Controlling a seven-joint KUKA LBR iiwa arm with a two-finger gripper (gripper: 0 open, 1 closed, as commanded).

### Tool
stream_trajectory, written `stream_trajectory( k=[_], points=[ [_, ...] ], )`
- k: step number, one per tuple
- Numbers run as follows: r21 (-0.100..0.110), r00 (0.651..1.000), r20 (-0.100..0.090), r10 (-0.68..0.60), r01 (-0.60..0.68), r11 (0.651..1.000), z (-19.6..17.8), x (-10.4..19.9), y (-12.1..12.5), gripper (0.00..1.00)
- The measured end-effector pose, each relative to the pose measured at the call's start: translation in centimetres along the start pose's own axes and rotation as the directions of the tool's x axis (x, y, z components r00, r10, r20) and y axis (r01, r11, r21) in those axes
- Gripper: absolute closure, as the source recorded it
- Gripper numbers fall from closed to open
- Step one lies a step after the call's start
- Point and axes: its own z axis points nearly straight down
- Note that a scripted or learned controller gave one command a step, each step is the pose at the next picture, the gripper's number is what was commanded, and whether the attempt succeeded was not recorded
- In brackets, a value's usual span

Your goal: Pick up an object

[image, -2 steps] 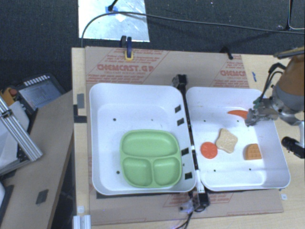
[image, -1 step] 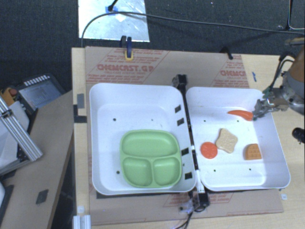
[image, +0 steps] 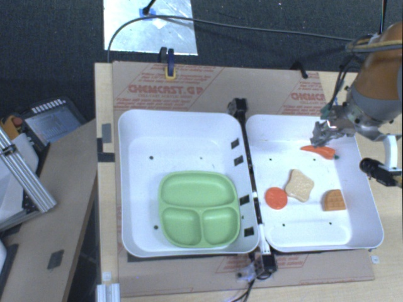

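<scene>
The pincer (image: pixel 325 135) is hovering just above the flat orange-red piece (image: pixel 318 150) in the right bin (image: pixel 362 231); whether it is clenching cannot be told. The thin piece is likely slipping free if grazed.

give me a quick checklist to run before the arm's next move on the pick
1. Pincer over a target: ok, it sits just above the orange carrot-like piece in the right bin.
2. Piece held between the fingers: cannot tell, the tips blur into the piece.
3. Neighbours clear of the target: ok, the bread slice, red disc and waffle piece lie apart from it.
4. Room from the bin wall: ok, the piece lies inside the back rim.
5. Left bin out of the way: ok, the green divided plate rests there.
</scene>
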Motion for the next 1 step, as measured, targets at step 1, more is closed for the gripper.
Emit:
stream_trajectory(
  k=[1],
  points=[
    [0.002, 1.0, -0.001, 0.0, 0.0, 1.0, 0.73, 5.7, 0.64, 1.0]
  ],
)
